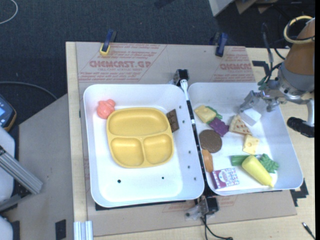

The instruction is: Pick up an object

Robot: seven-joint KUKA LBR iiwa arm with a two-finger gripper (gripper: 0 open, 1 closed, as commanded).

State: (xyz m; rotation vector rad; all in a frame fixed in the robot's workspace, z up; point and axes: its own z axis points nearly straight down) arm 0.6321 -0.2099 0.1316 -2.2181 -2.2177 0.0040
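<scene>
Camera view: gripper (251, 109) low over the upper part of the right bin (285, 149), arm entering from the right; whether it is apart or together I cannot tell from this angle, and nothing visibly sits in its grasp. A pale white block (251, 117) lies directly under the tip, touching or just beside the cracker-like wedge (240, 126); judged the likely target, though which of the 2 is uncertain. Task reads as early: approach made, no object lifted clear of the bin floor, so grasp and lift remain. Right bin is crowded: yellow-green piece (205, 113), purple piece (218, 127), brown disc (210, 140), cheese cube (251, 145), orange stick (207, 160), corn cob (258, 169) with green leaves, pink-white packet (226, 177). The wedge and the purple piece sit near the block and could be nudged or caught. Left bin (95, 149) holds a yellow 3-compartment plate (140, 136), a pink lump (105, 108), and a small brown bar (172, 120) at the plate's right edge; well apart from the work.
</scene>
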